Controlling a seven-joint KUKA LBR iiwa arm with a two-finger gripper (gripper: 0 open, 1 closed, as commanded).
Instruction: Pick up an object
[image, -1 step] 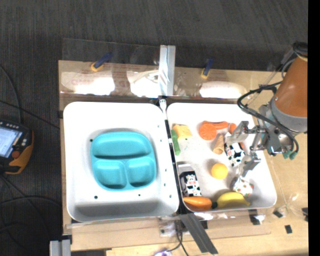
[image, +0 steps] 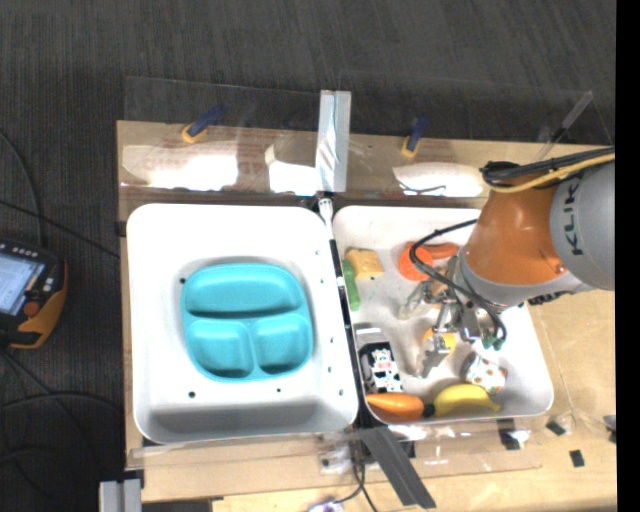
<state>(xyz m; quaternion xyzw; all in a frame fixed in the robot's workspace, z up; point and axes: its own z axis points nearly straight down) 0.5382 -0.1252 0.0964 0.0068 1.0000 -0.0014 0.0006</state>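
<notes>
Camera view shows our gripper (image: 440, 345) low in the right bin (image: 535, 395); its grasp we cannot tell. We judge the banana (image: 463, 400) light, smooth, best pinched mid-body.

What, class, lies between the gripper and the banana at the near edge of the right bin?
Nothing visible blocks it. The gripper hangs over the right bin, with bare white floor between it and the banana. A white spotted object sits close on the banana's right, and a carrot on its left.

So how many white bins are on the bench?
2. The left bin holds a blue tray; the right bin beside it holds the toys, under the arm.
</notes>
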